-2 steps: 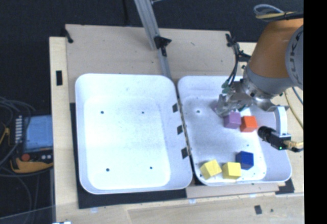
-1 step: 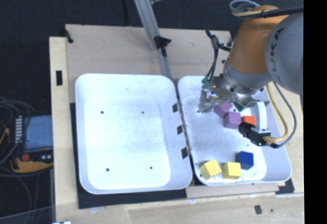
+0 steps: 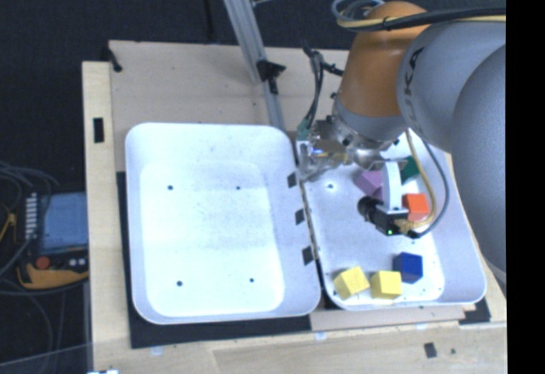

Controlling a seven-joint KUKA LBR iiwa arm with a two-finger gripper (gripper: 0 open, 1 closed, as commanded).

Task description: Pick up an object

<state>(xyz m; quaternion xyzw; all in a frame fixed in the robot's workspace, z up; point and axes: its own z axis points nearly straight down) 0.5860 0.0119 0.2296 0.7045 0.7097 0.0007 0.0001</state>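
Pale plywood forms the bench (image 3: 170, 83), set on a dark floor, with a ribbed aluminium strut (image 3: 243, 14) slanting across its far side. Two shallow bins of smooth white plastic with rounded corners lie edge to edge on it. The left bin (image 3: 213, 219) has a faintly speckled floor. The right bin (image 3: 345, 232) holds all the loose pieces. The arm (image 3: 451, 83) comes in from the right as a bulky matte grey shell with a glossy orange band, and its wrist hangs over the far part of the right bin. The gripper (image 3: 345, 152) shows below it as a cluster of silvery metal close to the wall shared by the two bins. Whether it is open or closed cannot be told from this angle, and nothing can be seen held in it. A purple piece (image 3: 370, 182) lies just beside the wrist, partly covered, so its shape is unclear. A green piece (image 3: 410, 168) peeks out further right. An orange block (image 3: 417, 206) sits near the right wall. Along the near edge are three small solid cubes with crisp faces: a blue block (image 3: 409, 266), a right yellow block (image 3: 386, 284) and a left yellow block (image 3: 351, 282), the two yellows almost touching.
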